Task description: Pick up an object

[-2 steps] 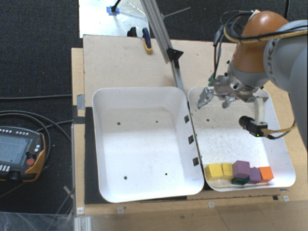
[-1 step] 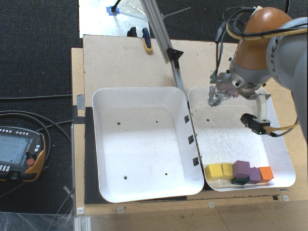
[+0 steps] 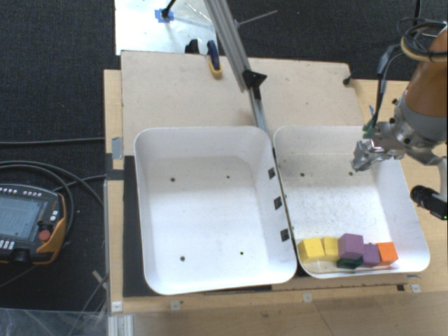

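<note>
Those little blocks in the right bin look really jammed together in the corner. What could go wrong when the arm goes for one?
The yellow blocks, purple blocks, dark green block and orange block touch, so fingers may not fit between them. They also hug the right bin's near wall, which could block the gripper.

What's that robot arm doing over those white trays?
The robot arm's gripper is hanging over the far side of the right bin. Its job is to pick something up. A row of small blocks sits at the near edge of that bin: two yellow blocks, a purple block, a dark green block and an orange block. The gripper is away from them, so nothing is picked up yet. The left bin sits beside it.
</note>
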Robot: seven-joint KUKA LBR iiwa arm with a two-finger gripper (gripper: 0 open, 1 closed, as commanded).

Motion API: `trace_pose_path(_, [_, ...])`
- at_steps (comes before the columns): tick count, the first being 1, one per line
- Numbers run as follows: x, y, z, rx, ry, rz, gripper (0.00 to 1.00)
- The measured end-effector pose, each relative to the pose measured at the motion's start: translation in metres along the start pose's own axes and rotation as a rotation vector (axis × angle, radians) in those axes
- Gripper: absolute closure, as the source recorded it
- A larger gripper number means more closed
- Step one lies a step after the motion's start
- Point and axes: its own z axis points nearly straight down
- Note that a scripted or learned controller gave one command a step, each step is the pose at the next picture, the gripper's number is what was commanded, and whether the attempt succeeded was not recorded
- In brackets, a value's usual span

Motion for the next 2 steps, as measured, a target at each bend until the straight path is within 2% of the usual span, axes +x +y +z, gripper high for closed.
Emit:
trace_pose_path(1, [0.005,0.002,0.003,0.003,0.004,-0.008,0.00])
trace_pose_path(2, [0.031,0.038,0.079,0.009,0.005,-0.014,0.00])
